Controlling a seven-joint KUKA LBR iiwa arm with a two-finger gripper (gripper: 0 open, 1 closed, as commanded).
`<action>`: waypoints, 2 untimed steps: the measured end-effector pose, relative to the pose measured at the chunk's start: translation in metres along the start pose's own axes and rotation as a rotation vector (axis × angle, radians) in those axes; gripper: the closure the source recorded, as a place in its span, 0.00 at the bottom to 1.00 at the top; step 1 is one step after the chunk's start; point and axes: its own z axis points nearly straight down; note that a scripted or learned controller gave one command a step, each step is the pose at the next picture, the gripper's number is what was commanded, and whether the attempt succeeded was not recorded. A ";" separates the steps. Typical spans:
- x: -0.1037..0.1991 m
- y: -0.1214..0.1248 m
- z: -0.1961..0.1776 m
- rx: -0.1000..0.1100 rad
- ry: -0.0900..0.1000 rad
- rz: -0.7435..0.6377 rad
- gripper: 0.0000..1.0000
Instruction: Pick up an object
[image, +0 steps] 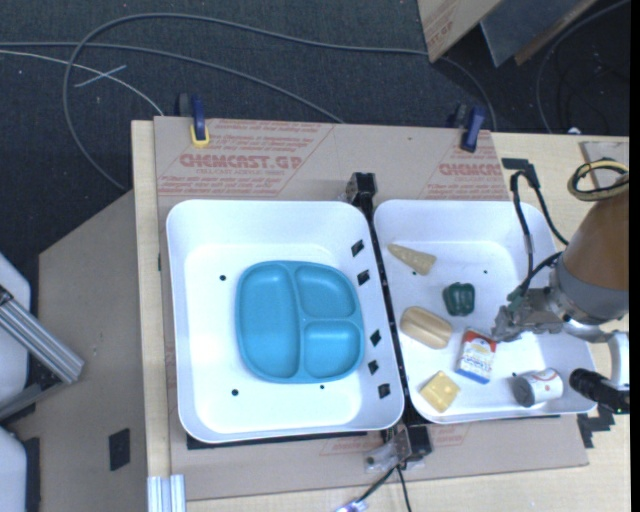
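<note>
Bins sat side by side on a cardboard-topped bench (250, 150), filling the middle of the frame. In the left bin (190, 300) lay a blue plate (298, 321) with three compartments, roughly centred and tilted a little. The right bin (440, 215) held the loose objects. A pale wedge (413, 258) lay in its upper left part. Below and to the right of that sat a dark green pepper (459, 297). A tan bun (426, 327) rested near the left wall, just below the pepper's level. Lower still, near the front edge, was a yellow block (439, 390). A small red, white and blue carton (477, 356) lay between the bun and the right side, and a white can (538, 386) with a red mark lay on its side near the lower right corner. The arm (600, 262) came in from the right edge of the frame, its orange band above a grey wrist. The gripper (508, 322) hung over the right part of the right bin, just above and to the right of the carton in the picture; whether it was touching the carton could not be told. The fingers were too small and blurred to judge as parted or closed, and nothing could be seen between them. Two clamps, a yellow and blue one (198, 120) and a blue one (472, 128), gripped the bench's far edge. Cables (100, 72) trailed across the dark floor in the upper left.
</note>
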 end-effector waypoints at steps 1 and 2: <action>0.004 0.008 -0.046 -0.005 -0.003 -0.002 1.00; 0.005 0.010 -0.090 -0.005 -0.003 -0.002 1.00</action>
